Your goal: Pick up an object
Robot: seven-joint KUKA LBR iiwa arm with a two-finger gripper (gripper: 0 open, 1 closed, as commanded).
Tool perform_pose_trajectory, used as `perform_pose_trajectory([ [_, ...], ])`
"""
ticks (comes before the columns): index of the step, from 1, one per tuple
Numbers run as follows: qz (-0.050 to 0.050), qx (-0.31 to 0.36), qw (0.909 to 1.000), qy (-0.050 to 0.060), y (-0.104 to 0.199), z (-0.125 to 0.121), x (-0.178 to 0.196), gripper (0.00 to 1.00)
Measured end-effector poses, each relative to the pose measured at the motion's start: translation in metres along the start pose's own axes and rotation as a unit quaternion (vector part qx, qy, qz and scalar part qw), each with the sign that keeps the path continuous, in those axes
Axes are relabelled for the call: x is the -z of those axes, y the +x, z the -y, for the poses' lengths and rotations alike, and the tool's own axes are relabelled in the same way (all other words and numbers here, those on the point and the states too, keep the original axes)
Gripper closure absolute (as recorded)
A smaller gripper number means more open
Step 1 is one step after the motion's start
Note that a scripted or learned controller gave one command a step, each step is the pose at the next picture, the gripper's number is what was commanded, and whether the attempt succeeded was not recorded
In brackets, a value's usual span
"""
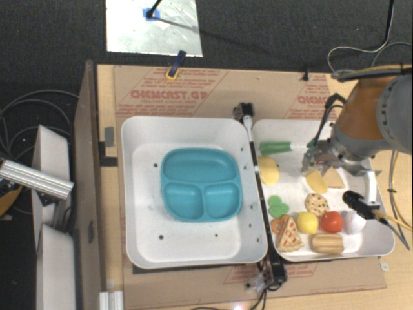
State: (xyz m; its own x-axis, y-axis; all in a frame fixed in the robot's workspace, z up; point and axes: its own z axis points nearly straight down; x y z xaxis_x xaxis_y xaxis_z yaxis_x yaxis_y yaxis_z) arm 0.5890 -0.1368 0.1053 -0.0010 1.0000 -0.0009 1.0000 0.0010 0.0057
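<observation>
The right bin (pixel 374 247) holds several toy foods. Among them are a green stalk (pixel 276 148), a yellow lemon (pixel 268 171), a yellow wedge (pixel 316 182), a round cookie (pixel 316 203), a red tomato (pixel 332 221), a small yellow ball (pixel 308 223), a pizza slice (pixel 290 233) and a brown bread roll (pixel 327 243). My gripper (pixel 315 161) hangs low over the bin's upper middle, just above the yellow wedge and right of the lemon. The arm's grey body hides its tips, and I see no object held in it.
The left bin (pixel 145 237) carries a blue divided plate (pixel 201 183). A black clamp (pixel 244 112) sits on the rim between the bins. A green leafy piece (pixel 278 206) and a pretzel (pixel 279 225) lie near the right bin's left wall. Cables trail along the right side.
</observation>
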Motion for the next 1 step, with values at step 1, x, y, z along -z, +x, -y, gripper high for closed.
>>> perform_pose_trajectory([
  [1, -0.003, 0.007, 1.0, -0.002, 0.1085, -0.0057, 0.0845, 1.0],
])
